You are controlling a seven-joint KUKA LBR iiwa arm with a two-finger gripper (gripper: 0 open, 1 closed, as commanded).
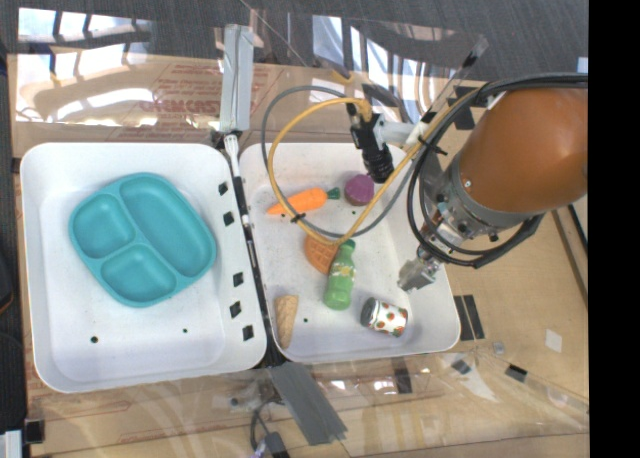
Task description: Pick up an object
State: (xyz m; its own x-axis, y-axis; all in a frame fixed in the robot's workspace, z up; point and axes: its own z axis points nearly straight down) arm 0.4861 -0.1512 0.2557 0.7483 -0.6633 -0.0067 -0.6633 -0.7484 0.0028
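The right bin (440, 331) carries the loose objects. A toy carrot (297, 203) lies near its far-left part, orange with a green end pointing right. Just right of it sits a small purple round object (359, 189), too small to identify further. Toward the middle a green bottle (341, 275) lies tilted, its cap end touching or overlapping an orange waffle-textured piece (319, 253) to its left; which lies on top is hard to tell. Near the bin's front edge, a tan cone-like piece (286, 316) rests by the left wall, and a small printed can (385, 317) lies on its side towards the front-right corner.

The gripper (418, 274) hangs over the right side of this bin, just beyond the can and right of the bottle. Only a small grey tip of it shows beneath the arm's big orange band (525, 151), which hides the rest, so I cannot tell whether it is released or clenched, and nothing is seen in its grasp. Yellow and grey cables (290, 131) loop over the far half of the bin, crossing the carrot.

The left bin (45, 346) holds a teal divided plate (142, 237) with three compartments, set left of centre.
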